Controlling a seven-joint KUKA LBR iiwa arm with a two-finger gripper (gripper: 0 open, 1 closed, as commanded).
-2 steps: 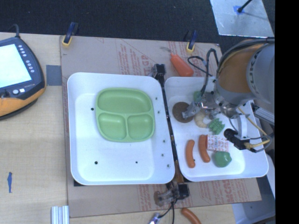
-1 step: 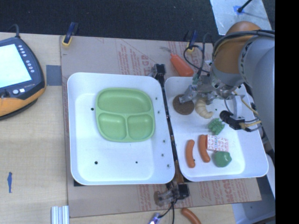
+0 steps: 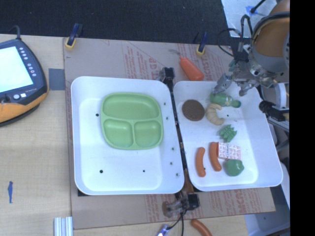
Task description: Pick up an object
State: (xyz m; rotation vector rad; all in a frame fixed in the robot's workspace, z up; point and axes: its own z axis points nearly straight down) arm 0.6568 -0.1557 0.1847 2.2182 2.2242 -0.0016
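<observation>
My gripper [image 3: 231, 85] hangs over the far edge of the right bin [image 3: 261, 146], its fingers spread open above a green and white item [image 3: 225, 100]. Nothing is between the fingers. Just below lie a tan croissant [image 3: 215, 114] and a brown round patty [image 3: 193, 110]. Further forward in that bin are a small green leafy piece [image 3: 228, 132], two orange sausages [image 3: 200, 161] [image 3: 215, 156], a pink-and-white packet [image 3: 229, 151] and a green pepper [image 3: 234, 167].
The left bin [image 3: 88, 146] holds a green divided plate [image 3: 132, 120]. An orange carrot [image 3: 191, 69] lies on the cardboard behind the bins. A teach pendant [image 3: 19, 80] rests at the far left. Another orange piece [image 3: 202, 226] lies near the front edge.
</observation>
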